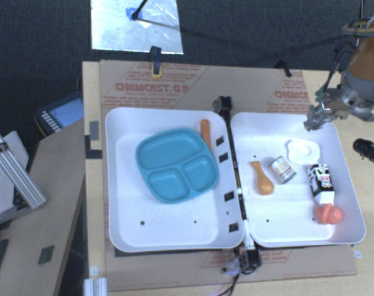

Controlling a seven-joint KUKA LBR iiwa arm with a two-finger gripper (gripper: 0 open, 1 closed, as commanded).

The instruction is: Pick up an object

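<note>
Behind the bins, a shiny silver sheet [136,16] on dark carpet, a yellow-and-blue clamp [155,62] at the edge of brown printed cardboard [193,82], and off to the left a dark device with a blue screen [61,113] near a slanted aluminium rail [13,171].
</note>
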